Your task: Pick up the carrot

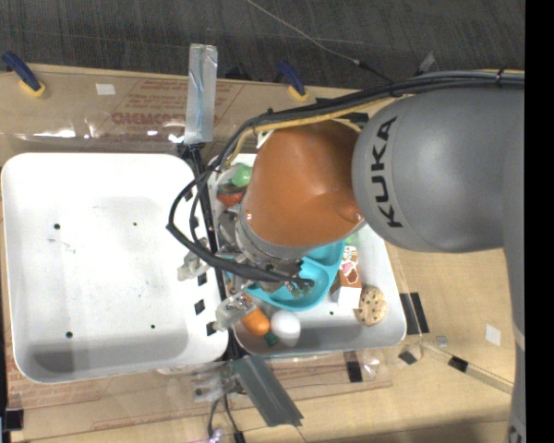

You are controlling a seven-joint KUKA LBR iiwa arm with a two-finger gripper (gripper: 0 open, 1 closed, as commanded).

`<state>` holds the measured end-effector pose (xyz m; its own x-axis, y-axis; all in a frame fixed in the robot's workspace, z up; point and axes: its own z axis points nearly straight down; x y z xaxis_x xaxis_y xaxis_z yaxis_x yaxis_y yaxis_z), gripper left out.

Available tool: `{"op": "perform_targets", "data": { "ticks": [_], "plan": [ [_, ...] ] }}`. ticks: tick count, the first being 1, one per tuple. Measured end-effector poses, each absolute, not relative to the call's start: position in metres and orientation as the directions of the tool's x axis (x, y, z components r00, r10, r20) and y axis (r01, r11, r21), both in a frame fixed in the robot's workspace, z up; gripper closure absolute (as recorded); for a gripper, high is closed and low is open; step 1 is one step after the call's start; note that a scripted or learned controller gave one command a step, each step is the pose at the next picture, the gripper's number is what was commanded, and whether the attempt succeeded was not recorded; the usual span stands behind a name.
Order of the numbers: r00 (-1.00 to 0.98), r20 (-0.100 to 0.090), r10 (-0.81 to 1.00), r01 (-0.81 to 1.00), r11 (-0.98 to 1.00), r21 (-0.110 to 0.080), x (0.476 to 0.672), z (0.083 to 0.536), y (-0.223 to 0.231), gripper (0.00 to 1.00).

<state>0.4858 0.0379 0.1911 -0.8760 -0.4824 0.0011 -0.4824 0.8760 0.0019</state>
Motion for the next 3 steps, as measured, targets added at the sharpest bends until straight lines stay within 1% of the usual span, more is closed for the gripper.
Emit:
{"op": "perform_targets", "data": {
  "ticks": [1, 2, 3],
  "plan": [
    [-0.995, -0.003, -0.097, -0.097, 0.995, -0.001, 0.503, 0.192, -0.031, 0.00],
    [-1.000, 0.002, -0.017, -0.017, 1.000, 0.001, 0.490, 0.191, 0.028, 0.00],
    [-0.974, -0.008, 0.227, 0.227, 0.974, -0.001, 0.517, 0.292, -0.086, 0.00]
  ]
}}
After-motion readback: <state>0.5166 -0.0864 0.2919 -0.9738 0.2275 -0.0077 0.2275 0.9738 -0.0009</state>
